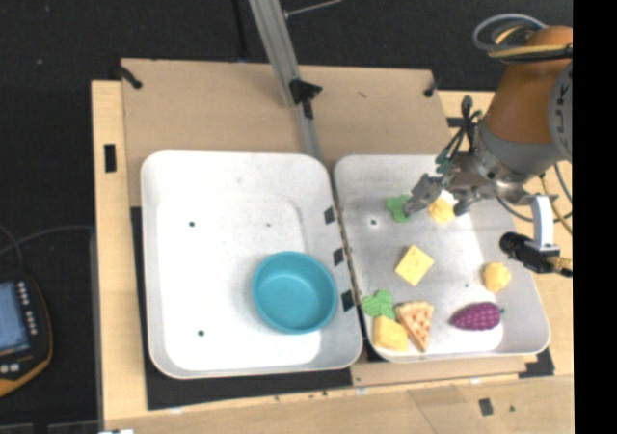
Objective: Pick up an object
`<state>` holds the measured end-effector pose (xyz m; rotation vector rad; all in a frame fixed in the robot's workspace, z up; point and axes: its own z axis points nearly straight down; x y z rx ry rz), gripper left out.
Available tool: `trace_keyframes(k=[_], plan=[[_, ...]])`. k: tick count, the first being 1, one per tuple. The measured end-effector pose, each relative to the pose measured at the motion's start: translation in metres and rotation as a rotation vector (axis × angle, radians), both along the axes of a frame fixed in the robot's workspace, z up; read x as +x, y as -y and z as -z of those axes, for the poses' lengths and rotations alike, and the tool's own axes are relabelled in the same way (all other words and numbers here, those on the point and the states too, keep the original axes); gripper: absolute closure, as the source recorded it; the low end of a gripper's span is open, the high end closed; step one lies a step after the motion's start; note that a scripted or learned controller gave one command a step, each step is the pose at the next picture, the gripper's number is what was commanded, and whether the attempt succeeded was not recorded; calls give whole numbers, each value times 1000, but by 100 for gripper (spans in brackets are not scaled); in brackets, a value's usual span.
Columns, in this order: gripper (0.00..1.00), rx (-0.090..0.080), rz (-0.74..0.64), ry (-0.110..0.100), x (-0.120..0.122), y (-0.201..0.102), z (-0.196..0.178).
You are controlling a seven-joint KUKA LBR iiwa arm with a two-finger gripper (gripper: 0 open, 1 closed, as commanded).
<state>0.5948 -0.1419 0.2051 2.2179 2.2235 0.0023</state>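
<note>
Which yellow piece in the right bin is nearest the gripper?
The small yellow piece right beside the gripper; the cheese wedge and others lie farther down.

camera view: fixed overhead | slanted down | both bins [154,230] in frame | arm [525,114] from right

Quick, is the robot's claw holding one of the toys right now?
Gripper: low in the right bin, over a small yellow piece beside a green piece; a hold cannot be told.

Dark carpeted floor [77,8]; tan wooden bench [212,109], grey slanted pole [275,27]
</note>
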Motion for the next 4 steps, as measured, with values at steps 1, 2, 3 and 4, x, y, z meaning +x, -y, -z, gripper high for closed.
trace_keyframes(k=[1, 2, 3, 4], plan=[[0, 0, 0, 0, 0, 0, 0], [0, -2, 3, -6, -1, 5, 62], [0, -2, 5, -3, -1, 6, 106], [100, -2, 10, 3, 0, 8, 93]])
